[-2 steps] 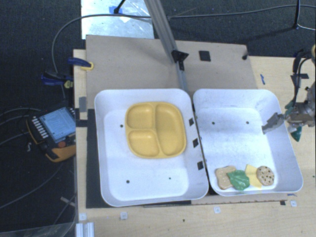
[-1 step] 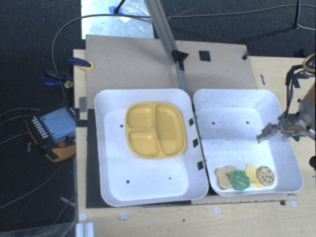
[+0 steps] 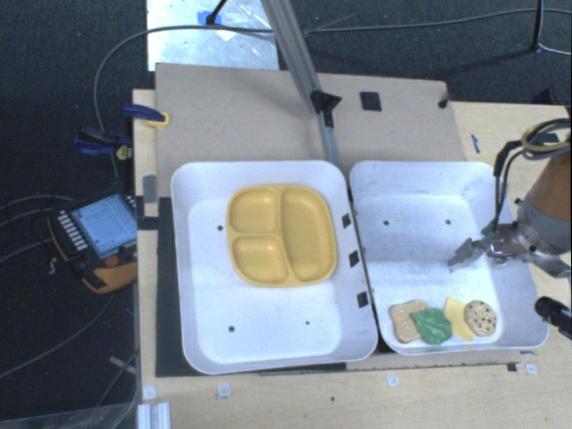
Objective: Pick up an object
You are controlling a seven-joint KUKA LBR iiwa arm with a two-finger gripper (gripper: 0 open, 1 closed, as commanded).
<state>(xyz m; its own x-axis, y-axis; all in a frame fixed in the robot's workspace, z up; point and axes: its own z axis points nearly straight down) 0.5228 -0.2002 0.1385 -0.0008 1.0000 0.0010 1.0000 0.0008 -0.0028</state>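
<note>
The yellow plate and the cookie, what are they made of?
The yellow plate looks like smooth moulded plastic: one even colour, rounded dividers, soft sheen. The cookie in the right bin is probably a toy, plastic or rubber, tan with dark specks; the picture is too small to be sure.

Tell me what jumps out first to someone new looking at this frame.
The yellow tray, split into three compartments, sits in the upper half of the left bin. Next comes the cluster at the right bin's near edge: toast, a green leaf, a cheese wedge and a cookie, packed side by side. The tool hangs over the right bin, above that food and apart from it.
</note>
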